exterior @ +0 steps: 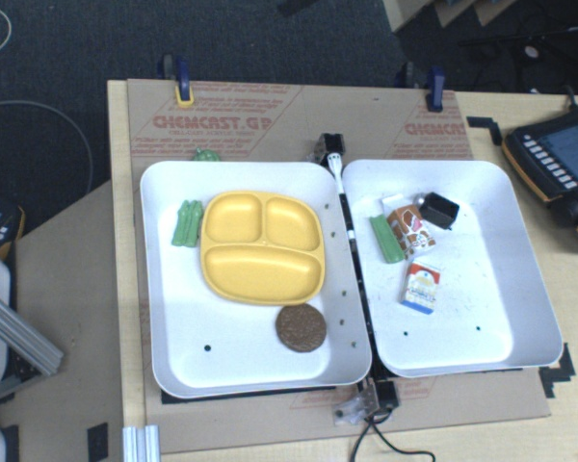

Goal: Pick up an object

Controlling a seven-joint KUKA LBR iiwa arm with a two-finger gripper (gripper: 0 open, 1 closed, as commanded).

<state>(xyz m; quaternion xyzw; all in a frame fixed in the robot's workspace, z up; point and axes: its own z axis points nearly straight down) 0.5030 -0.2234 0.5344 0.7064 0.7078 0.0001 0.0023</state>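
We take the yellow divided plate (262, 246) as our landmark; it lies in the left bin (164, 287), filling much of its upper middle. Just to the plate's left, touching its rim, we see a green bean-like piece (187, 223) lying lengthwise. Just below the plate, near its lower right corner, sits a round brown patty (301, 327).

To the right of the plate, across the seam where the two bins meet, lies the right bin (520, 287). Closest to the plate in that bin is a second green piece (386, 238), tilted. Right beside it, farther from the plate, we see a small brown-and-white carton (409, 227), and touching that carton's far upper corner a small black block (438, 210). Lower down, still right of the plate, a small red, white and blue packet (422, 288) lies apart from the others.

We cannot tell the state of the gripper from this view.
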